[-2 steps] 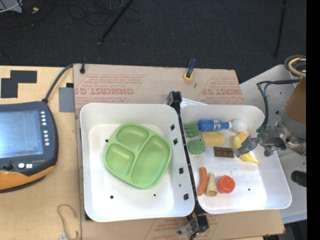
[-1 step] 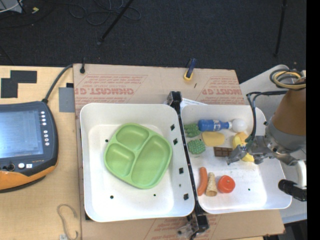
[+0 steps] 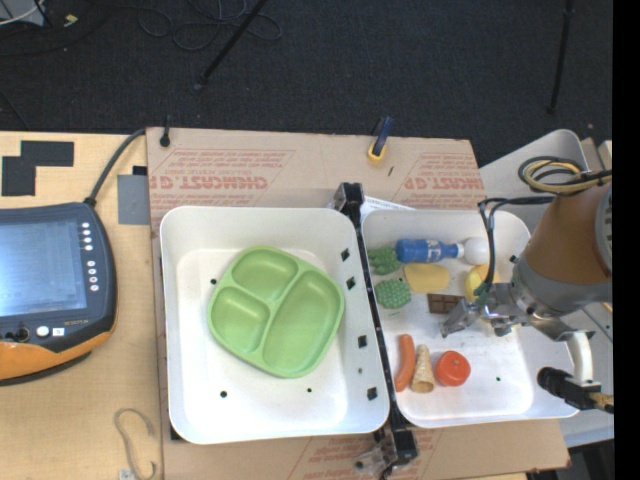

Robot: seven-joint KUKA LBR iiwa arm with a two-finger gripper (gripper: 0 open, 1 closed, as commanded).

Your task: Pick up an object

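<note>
The gripper (image 3: pixel 470 316) is hanging low in the right bin (image 3: pixel 520 398), w/ nothing in it; can't tell how wide it is. The toys, e.g. the tomato (image 3: pixel 453 368), are lying loose nearby. Picking isn't done yet.

A robotics lab: teach pendant (image 3: pixel 48 273) on a cardboard-topped counter (image 3: pixel 250 168), loose cables (image 3: pixel 190 13) over dark carpet behind
</note>
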